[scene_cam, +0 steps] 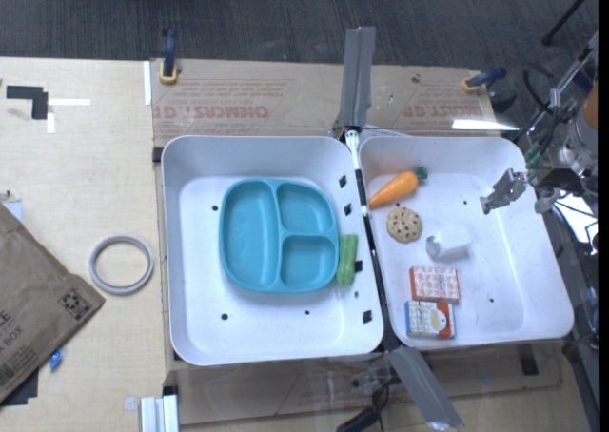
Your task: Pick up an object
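Nearest my camera, in the right bin [542, 297], I see two small printed cartons: one with a blue and orange face [429, 319] by the near wall, and a red-patterned one [434, 284] touching it just beyond. Farther in sits a small white object [449, 242], then a chocolate-chip cookie [404, 225] to its left, and a toy carrot [393, 188] slanting toward the far left corner. The gripper [501, 191] hangs over the far right part of this bin, well apart from all of these; I see nothing between its fingers, but I cannot tell how wide they stand. In the left bin [190, 316] lies a teal divided plate [280, 235], with a green piece [346, 260] touching its right edge. A tape ring [122, 263] rests on the bench to the left.
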Action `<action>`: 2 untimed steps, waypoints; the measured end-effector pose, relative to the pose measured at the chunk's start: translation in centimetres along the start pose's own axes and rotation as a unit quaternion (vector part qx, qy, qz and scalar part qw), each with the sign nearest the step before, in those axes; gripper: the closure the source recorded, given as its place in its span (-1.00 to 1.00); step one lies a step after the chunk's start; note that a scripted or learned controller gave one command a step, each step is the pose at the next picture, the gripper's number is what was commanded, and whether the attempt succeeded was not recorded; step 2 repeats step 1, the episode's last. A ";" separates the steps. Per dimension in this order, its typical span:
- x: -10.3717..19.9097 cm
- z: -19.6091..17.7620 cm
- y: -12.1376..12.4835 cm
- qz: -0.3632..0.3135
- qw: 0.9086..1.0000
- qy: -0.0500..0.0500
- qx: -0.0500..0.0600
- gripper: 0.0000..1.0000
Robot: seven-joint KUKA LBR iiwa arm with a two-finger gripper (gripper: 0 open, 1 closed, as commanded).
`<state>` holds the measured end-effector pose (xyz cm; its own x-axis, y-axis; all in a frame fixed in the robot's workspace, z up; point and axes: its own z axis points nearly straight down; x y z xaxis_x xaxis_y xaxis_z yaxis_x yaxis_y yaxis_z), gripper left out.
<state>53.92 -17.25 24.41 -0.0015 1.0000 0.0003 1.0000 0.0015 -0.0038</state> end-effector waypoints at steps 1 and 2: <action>6.1 11.3 -0.7 0.022 1.000 0.000 0.000 -1.00; 6.1 11.3 -0.7 0.022 1.000 0.000 0.000 -1.00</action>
